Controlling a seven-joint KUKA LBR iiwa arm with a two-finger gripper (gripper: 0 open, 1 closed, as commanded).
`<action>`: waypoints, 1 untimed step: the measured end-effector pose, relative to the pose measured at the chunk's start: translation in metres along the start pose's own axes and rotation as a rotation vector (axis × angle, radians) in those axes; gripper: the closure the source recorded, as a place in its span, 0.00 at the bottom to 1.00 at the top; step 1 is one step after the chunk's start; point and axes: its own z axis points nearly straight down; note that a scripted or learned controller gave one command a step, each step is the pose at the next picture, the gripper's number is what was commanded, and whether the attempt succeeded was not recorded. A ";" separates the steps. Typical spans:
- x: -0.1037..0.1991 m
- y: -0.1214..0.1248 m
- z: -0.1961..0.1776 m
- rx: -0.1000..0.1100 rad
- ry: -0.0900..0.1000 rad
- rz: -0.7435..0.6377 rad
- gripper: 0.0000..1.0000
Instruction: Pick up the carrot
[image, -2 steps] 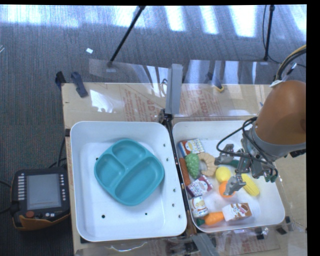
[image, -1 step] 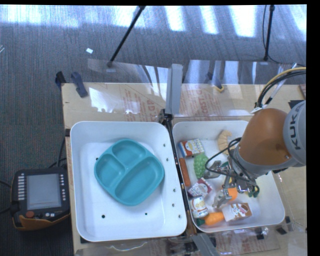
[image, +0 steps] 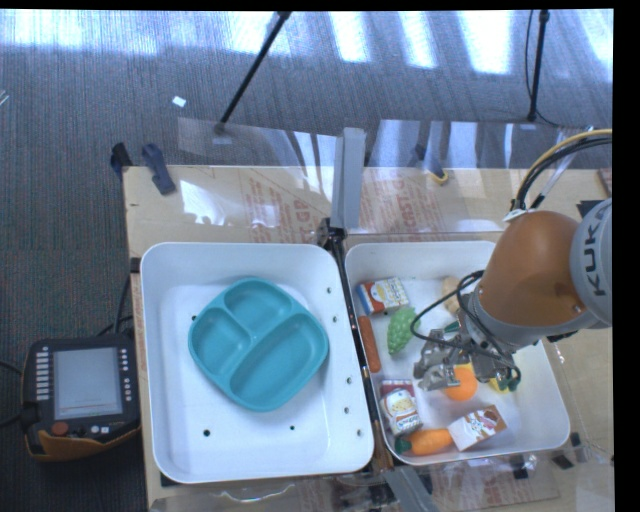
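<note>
carrot (image: 432, 441), smooth tapered orange stub

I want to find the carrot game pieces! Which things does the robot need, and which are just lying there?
Needed:
carrot
hand
right bin

Just lying there:
orange ball
green toy
small cartons
blue plate
left bin
</note>
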 end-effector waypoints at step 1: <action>0.018 -0.003 -0.010 0.000 0.002 -0.157 1.00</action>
